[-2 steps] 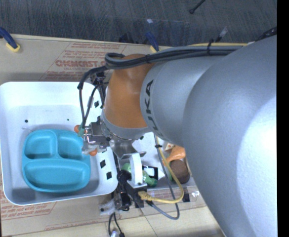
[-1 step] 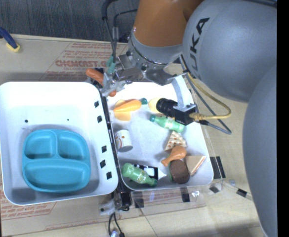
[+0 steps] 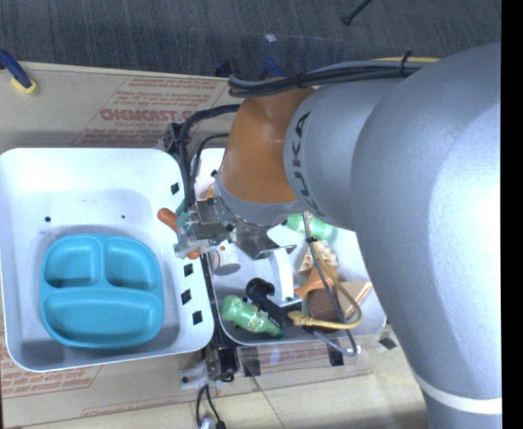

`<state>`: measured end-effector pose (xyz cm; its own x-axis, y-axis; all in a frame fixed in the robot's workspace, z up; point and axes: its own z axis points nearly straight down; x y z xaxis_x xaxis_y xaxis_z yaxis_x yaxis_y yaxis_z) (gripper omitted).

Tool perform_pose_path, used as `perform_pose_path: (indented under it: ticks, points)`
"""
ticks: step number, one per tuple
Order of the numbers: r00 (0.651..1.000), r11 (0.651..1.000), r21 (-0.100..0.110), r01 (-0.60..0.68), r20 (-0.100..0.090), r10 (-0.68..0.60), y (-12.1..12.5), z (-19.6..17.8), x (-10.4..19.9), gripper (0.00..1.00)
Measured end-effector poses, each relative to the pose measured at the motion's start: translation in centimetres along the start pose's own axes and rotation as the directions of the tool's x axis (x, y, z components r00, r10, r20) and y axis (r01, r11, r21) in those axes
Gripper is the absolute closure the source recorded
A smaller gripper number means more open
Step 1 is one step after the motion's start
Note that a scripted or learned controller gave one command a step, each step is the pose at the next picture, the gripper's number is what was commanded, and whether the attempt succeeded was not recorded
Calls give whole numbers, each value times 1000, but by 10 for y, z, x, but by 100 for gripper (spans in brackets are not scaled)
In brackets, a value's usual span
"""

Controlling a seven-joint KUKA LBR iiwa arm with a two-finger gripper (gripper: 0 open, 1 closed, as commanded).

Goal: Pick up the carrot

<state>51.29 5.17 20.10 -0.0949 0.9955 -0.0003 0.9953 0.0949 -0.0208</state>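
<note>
Cardboard bench (image 3: pixel 91 105) (red print), dark floor (image 3: pixel 154 16), carrot (image 3: pixel 166 214)

Left bin (image 3: pixel 82 172): blue three-part tray (image 3: pixel 105 291) lying flat toward near side. Printed cardboard (image 3: pixel 136 105) under both bins. Grey arm (image 3: pixel 395 177) in from right, orange band (image 3: pixel 257 155) above wrist, covering most of right bin (image 3: pixel 270 342). Gripper (image 3: pixel 194 232) low over wall between bins. Orange carrot (image 3: pixel 166 215) end poking out just left of gripper; touching or not, unclear. Green toy (image 3: pixel 248 315) by near wall of right bin, brown pieces (image 3: pixel 322 280) close by.
</note>
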Motion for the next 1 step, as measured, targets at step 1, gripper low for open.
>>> perform_pose_path:
  ticks: [1]
  points:
    - [926,926,-18,377,12,-377,-29,-106,-71,100]
